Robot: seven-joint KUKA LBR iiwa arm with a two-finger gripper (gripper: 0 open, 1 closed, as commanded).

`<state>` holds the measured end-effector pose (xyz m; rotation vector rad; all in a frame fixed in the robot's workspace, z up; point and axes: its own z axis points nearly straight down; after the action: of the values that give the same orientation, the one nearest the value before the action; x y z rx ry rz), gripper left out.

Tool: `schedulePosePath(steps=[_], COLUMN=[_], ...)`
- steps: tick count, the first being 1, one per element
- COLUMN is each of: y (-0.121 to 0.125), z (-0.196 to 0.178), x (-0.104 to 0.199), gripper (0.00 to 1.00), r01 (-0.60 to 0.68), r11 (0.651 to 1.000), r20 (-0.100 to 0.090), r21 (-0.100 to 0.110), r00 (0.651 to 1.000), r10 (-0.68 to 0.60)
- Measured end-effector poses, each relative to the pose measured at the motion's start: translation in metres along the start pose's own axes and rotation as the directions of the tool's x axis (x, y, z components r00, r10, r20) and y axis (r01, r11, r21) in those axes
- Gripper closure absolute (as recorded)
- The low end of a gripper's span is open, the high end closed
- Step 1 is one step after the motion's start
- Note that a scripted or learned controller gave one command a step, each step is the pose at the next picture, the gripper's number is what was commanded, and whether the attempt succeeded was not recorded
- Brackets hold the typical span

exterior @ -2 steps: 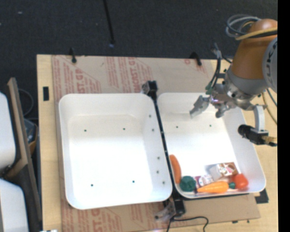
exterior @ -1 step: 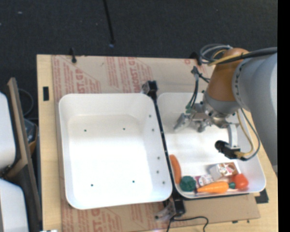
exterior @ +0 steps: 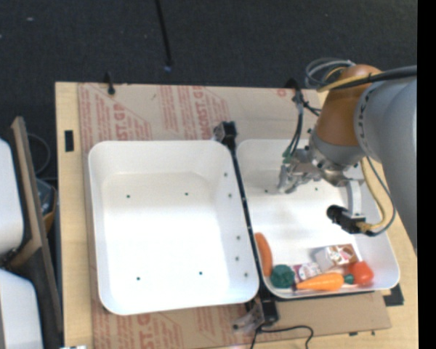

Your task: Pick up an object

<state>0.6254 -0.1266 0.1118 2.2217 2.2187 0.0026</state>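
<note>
Gripper (exterior: 291,178) state cannot be told, nothing being seen held, over bare floor at the far end of the right bin (exterior: 276,213); the orange carrot (exterior: 264,251), lengthwise along the divider, is noted toward the near end

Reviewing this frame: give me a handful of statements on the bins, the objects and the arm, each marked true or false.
1. The objects lie in the right bin. True.
2. The objects are bunched at the far end of that bin. False: the carrot, the red object and the green object sit along its near edge.
3. The gripper hovers over the far part of the right bin. True.
4. The gripper is touching the green object. False: it is well apart from it.
5. An orange object lies against the bin's left wall. True.
</note>
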Motion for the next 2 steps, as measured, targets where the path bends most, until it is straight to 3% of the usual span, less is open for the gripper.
schedulePosePath(steps=[1,2], y=[-0.021,-0.037], z=[-0.012,-0.05], x=[-0.029,0.021], gripper=[1.0,1.0], r01=[0.016,0.004], r11=[1.0,1.0], r20=[0.001,0.0], r21=[0.001,-0.002], r00=[1.0,1.0], r10=[-0.016,-0.004])
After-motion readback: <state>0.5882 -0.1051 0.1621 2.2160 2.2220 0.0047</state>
